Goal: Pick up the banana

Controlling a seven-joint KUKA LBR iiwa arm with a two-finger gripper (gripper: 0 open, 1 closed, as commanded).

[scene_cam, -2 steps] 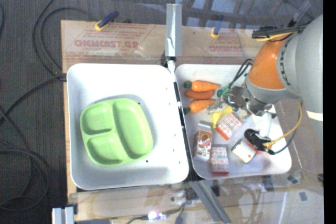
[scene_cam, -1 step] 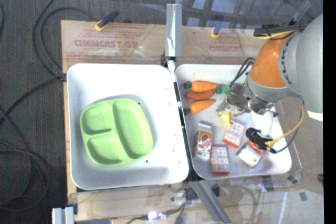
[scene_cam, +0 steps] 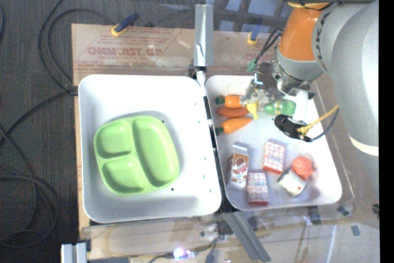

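In the right-hand white bin (scene_cam: 332,191), the gripper (scene_cam: 258,94) hangs over the far end — jaw state cannot be determined — with the banana (scene_cam: 252,109), a small yellow piece, directly beneath the jaws beside the carrots (scene_cam: 231,114).

Two white bins (scene_cam: 86,132), one green plate (scene_cam: 136,153), three carrots (scene_cam: 236,125), three cartons (scene_cam: 274,157)

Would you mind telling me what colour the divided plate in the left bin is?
Light green; the divided plate shows best in the camera view.
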